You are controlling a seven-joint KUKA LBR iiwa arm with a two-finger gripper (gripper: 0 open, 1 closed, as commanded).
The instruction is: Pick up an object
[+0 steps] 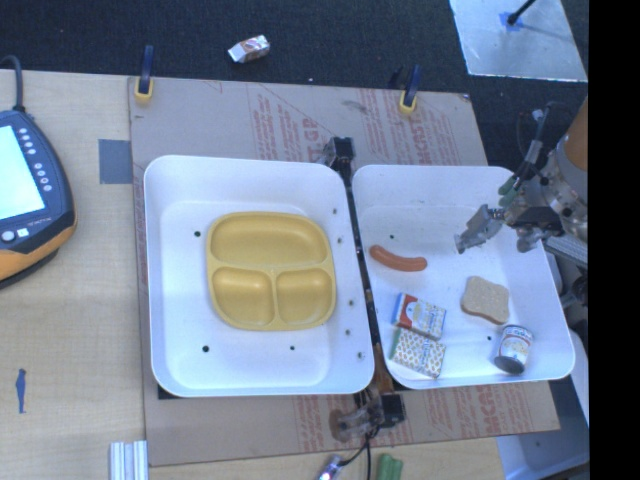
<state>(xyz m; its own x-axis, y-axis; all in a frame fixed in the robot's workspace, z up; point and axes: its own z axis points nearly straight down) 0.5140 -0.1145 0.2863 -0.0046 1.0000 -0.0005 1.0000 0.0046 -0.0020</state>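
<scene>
Nearest the bottom edge of the view, on the brown cardboard (250, 423) under both bins, sits a small dark clamp (385, 408). Taking the hot dog (398, 260) as the landmark: far to its left lies an orange-rimmed control pendant (30, 193) on the bench, then the left bin (170, 268) holding a yellow three-section tray (270, 269). The hot dog itself is a short reddish-orange sausage with rounded ends, lying flat in the right bin (420, 183) near that bin's left wall, its long axis running left to right with the right end slightly lower. Just below it lies a red-and-white carton (419, 316), and below that a green-patterned packet (417, 353) touching the carton. Right and below the hot dog lies a slice of bread (485, 299), and farther down-right a small tin can (514, 349) lies tilted. Right of the hot dog and a little above it, the gripper (478, 230) hangs over the bin, well apart from the sausage with bare bin floor between; whether its fingers are spread or closed cannot be told.
</scene>
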